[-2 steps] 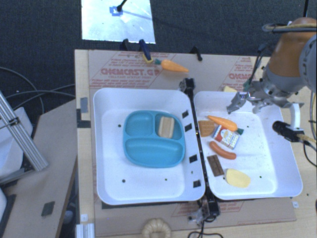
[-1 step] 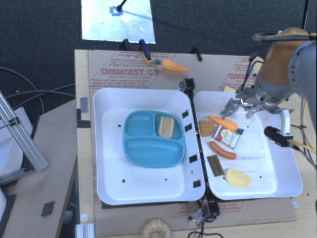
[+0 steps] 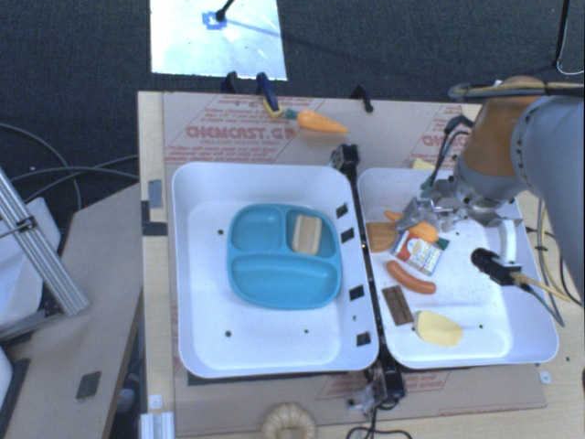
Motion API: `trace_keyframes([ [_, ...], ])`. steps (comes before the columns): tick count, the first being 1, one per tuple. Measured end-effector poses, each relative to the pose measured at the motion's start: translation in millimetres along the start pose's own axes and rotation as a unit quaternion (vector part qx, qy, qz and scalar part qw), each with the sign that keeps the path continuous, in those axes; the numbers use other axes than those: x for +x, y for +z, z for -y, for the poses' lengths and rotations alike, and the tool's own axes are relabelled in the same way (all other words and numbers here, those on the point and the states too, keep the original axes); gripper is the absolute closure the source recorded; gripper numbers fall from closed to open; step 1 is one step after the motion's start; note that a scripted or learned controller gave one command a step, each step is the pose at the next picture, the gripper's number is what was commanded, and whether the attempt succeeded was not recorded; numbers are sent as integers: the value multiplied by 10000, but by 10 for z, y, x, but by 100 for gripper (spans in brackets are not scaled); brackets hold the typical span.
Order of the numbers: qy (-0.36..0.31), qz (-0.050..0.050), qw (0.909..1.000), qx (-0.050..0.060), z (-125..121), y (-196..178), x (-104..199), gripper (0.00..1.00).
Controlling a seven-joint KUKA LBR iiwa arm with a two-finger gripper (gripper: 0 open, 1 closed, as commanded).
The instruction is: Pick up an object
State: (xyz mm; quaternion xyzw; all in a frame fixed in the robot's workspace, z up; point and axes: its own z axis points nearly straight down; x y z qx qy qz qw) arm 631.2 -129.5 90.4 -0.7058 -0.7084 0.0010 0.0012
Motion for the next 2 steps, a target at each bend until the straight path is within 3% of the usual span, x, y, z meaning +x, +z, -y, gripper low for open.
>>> trace_keyframes([
  [1, -6, 4, 10000, -36, -21, -141, -3, 100],
  [2, -8, 5, 10000, -48, -101, -602, 7, 100],
])
